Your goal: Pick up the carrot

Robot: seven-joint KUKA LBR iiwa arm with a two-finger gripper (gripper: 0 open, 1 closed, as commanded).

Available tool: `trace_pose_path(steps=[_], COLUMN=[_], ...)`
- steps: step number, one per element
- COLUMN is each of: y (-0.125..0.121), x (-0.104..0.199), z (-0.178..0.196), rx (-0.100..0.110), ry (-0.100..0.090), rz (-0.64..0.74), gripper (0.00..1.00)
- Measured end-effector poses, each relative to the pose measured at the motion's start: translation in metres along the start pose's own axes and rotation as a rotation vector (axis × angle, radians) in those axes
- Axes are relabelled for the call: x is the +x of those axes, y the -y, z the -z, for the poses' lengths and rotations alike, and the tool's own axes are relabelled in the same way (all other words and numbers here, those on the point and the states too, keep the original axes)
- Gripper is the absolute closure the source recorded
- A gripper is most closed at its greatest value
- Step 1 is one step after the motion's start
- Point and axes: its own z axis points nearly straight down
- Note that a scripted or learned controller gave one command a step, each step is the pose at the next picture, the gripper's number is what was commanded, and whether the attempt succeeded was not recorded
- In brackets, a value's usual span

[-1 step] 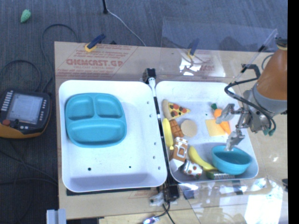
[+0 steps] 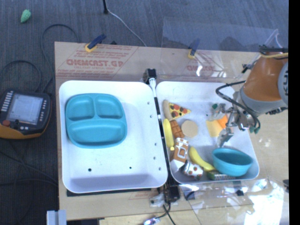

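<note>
The carrot [image 2: 223,121] shows as a small orange piece in the right bin [image 2: 201,89], toward that bin's right side, just beside a pale yellow wedge [image 2: 214,127] on its left. The gripper [image 2: 228,125] hangs right over it, its metal parts covering much of the orange piece; whether it is spread or pinched together I cannot tell, nor whether it touches the carrot.

Below the gripper sits a blue bowl [image 2: 232,161], close to the bin's lower right corner. Left of the yellow wedge lies a round tan disc [image 2: 190,128], and above that a pizza slice [image 2: 176,109]. Along the bin's left wall rest a yellow banana-like piece [image 2: 168,133] and a brown waffle-like piece [image 2: 176,129]. A second banana [image 2: 200,159] lies between the disc and the bowl.

The left bin [image 2: 140,172] holds a blue divided plate [image 2: 95,120], well apart from the carrot. The grey arm with its orange band [image 2: 265,81] reaches in from the right over the table [image 2: 70,55]. A handheld control pad [image 2: 23,112] lies on the floor at left.
</note>
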Motion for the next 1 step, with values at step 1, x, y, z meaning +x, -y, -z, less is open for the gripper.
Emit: trace_pose_path(steps=[1], y=[-0.0007], x=[-0.0032], z=[0.0085], rx=[0.004], ry=[0.006], rz=[-0.001], gripper=[1.00])
